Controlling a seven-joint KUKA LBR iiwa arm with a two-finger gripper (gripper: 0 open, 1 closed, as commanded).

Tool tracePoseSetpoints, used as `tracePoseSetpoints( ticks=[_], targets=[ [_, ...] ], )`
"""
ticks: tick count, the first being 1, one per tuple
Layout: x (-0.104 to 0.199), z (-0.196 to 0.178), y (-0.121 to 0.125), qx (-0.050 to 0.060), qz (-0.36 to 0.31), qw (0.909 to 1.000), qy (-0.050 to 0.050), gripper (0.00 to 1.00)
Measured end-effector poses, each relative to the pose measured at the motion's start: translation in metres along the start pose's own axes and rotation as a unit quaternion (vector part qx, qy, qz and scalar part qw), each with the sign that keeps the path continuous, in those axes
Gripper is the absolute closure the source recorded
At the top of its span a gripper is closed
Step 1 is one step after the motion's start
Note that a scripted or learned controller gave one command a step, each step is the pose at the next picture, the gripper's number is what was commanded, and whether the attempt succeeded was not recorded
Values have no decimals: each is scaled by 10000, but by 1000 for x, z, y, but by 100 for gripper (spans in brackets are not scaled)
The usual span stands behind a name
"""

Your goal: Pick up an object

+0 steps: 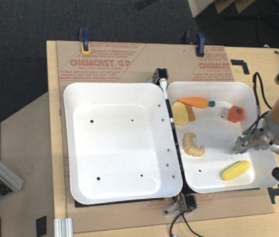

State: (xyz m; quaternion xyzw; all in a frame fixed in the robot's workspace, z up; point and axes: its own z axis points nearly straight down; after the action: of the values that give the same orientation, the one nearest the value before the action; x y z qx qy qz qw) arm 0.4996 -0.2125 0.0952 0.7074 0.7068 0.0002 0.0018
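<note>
Objects for picking are all lying in the right bin [213, 89], so you are working that side while the left bin [80, 102] is waiting beside it. The gripper [240, 148] is hanging low near the bin's right wall; you cannot tell how it is set. Nearest it, the corn cob [236, 170] is lying just below, then the croissant [193, 145], carrot [194, 102], cheese wedge [180, 114] and tomato [235, 113].

Robotics lab, by the look; brown board [144, 63] w/ protective film clamped to bench by blue clamps [200, 44]; two white bins [80, 102] fixed side by side; loose cables [188, 228]; aluminium extrusion [1, 169] at left.
</note>
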Motion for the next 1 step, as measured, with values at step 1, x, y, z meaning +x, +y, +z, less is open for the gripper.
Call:
tracePoseSetpoints(
  ticks=[1],
  targets=[
    [0,-10,0,-10,4,10000,-7,100]
  ],
)
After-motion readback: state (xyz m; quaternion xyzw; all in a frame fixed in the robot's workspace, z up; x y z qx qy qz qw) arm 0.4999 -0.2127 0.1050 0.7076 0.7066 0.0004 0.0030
